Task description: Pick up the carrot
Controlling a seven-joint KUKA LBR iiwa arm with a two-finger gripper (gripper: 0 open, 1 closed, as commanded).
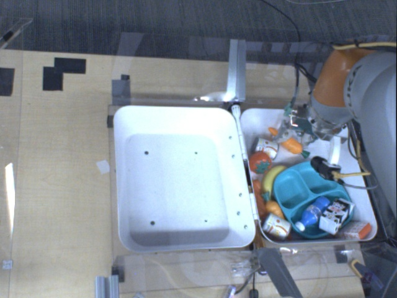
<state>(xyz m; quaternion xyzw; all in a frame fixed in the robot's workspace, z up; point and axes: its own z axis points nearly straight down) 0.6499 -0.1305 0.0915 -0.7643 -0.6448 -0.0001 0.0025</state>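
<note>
Claw (296, 128) just above carrot (290, 145) in rt bin (367, 198).

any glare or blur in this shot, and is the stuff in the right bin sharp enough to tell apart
Camera view: soft, even light, with a faint shadow along the left bin's inner walls and a small bright glint on the metal bracket behind it. The right bin's clutter is slightly soft; the blue tray and banana read clearly, but the gripper is blurry.
</note>
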